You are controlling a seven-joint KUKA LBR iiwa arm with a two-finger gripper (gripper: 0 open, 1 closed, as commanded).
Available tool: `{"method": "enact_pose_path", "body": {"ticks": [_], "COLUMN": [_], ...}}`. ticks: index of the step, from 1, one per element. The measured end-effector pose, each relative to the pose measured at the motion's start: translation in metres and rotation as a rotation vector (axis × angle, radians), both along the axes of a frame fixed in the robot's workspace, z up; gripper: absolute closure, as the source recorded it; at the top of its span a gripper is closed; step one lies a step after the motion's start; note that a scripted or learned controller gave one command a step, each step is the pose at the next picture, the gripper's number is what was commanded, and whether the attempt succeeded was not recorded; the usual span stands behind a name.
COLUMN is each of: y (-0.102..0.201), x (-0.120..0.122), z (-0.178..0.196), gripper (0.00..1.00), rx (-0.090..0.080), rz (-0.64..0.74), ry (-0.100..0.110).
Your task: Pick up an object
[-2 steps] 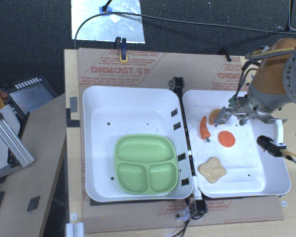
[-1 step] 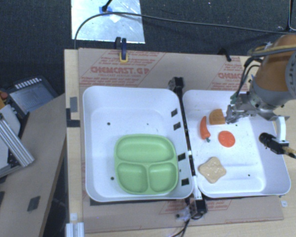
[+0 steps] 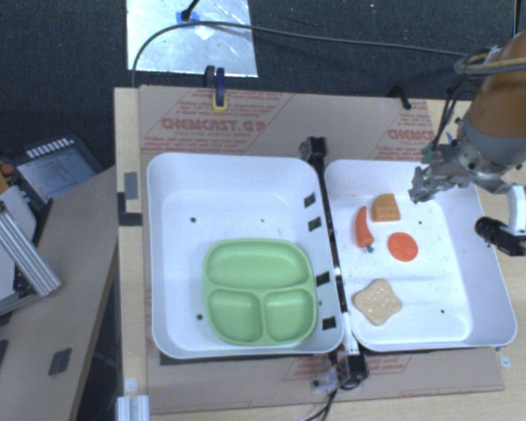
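The gripper (image 3: 423, 185), finger state impossible to tell, hangs over the right bin (image 3: 486, 310); nearest is the orange block (image 3: 385, 208), just to its lower left, close by.

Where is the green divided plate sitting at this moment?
The green divided plate lies in the left bin, toward its near edge, close to the divider separating it from the right bin.

Robot lab. Test bench (image 3: 131, 235) with cardboard sheet (image 3: 245, 117) under two white bins (image 3: 171, 235), clamp (image 3: 217, 89), loose cables (image 3: 333, 38), black carpet (image 3: 53, 51), aluminium rail (image 3: 13, 239), plastic toy food (image 3: 385, 208).
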State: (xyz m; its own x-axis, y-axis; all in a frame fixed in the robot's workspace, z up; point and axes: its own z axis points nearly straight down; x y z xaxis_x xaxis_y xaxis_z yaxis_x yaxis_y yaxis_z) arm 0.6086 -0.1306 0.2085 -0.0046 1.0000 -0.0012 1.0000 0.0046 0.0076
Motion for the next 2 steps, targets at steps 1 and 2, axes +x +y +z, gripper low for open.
{"method": "enact_pose_path", "body": {"ticks": [1, 2], "y": [0.0, 0.052], "x": [0.001, -0.003], "z": [0.044, 0.05], "gripper": [1.0, 1.0], "rx": [0.0, 0.002], "rz": [0.0, 0.004], "ry": [0.001, 0.005]}}
